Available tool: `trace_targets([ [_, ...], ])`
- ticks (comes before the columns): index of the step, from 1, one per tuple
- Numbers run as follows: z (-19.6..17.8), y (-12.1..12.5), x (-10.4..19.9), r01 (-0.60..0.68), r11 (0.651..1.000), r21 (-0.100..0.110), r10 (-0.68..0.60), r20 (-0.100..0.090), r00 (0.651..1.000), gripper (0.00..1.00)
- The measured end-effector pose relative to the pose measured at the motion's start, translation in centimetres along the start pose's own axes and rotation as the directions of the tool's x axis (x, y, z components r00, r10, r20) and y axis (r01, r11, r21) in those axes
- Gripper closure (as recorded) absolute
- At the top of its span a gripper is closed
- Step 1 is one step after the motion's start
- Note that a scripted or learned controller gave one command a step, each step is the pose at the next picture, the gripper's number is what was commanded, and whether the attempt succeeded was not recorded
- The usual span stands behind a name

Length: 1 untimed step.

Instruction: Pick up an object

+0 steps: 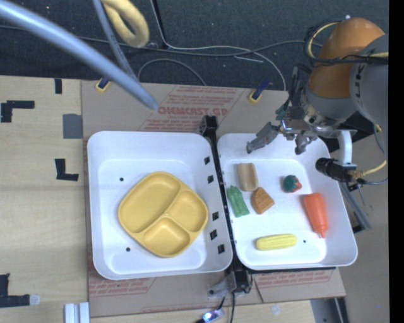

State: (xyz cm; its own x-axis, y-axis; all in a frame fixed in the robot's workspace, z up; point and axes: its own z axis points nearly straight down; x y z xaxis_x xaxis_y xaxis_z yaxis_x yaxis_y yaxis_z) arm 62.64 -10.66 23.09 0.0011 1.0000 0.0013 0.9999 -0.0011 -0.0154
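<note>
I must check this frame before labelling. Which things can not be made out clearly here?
- Pincer: whether it holds anything; fingers blurred, seen from above.
- Small green-red object: too small to identify.
- Yellow thing: cut by the top edge.
- Arm: cut by the right edge.

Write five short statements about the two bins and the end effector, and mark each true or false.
1. The yellow divided plate lies in the left bin. True.
2. The corn cob lies in the left bin. False: it lies in the right bin, near its front edge.
3. The end effector holds the carrot. False: the carrot lies on the bin floor, apart from it.
4. The end effector hangs over the right bin's far edge. True.
5. The green vegetable sits on the plate. False: it lies in the right bin.
</note>
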Motion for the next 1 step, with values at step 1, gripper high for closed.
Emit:
trace_targets([
  [1,-0.84,0.24,0.03,0.003,1.0,-0.014,-0.003,0.001,1.0,0.0],
])
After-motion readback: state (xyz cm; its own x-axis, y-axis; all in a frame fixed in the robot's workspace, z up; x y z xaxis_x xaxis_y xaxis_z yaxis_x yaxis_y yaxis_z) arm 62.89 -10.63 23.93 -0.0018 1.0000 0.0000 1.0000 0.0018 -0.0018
